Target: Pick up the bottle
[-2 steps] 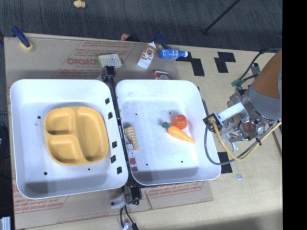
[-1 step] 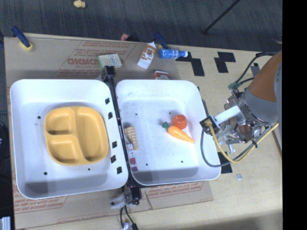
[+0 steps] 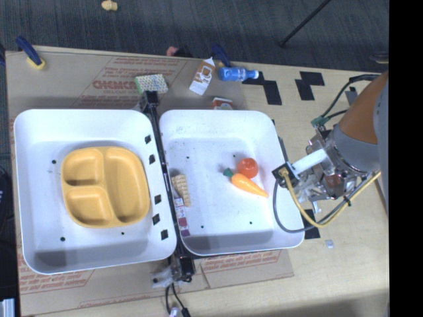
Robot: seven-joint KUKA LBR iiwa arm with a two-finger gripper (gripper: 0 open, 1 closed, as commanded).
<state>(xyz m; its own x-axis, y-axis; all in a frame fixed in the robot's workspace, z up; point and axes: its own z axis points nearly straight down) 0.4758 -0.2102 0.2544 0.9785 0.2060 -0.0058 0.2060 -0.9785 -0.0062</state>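
Bottle [image 3: 238, 74], small and blue with a pale cap end, lies on its side on the cardboard behind the bins, at about 12 o'clock from the right bin [image 3: 198, 127] and just outside its far rim. It rests level, long axis running left to right, touching neither bin. Just beside it at 9 o'clock sits a small tilted carton [image 3: 202, 76], and a little nearer the bin rim a second small packet [image 3: 222, 102].

The gripper [image 3: 316, 191] hangs off the right bin's 3 o'clock edge, over the bench rather than over the bin floor, wrapped about with yellow and black cable. Whether its jaws are spread or pressed together I cannot tell; the wrist hardware and cable hide them. From the gripper the bottle lies toward 11 o'clock, well apart, with the bin's far right corner between the two.

Inside the right bin a toy carrot [image 3: 248, 185] lies at a slant near the middle-right, with a red tomato [image 3: 248, 167] touching it at 12 o'clock. A tan waffle-textured piece [image 3: 180, 188] lies against the bin's left wall. The left bin [image 3: 33, 131] bears a yellow divided plate [image 3: 104, 185], three compartments, flat on its floor.
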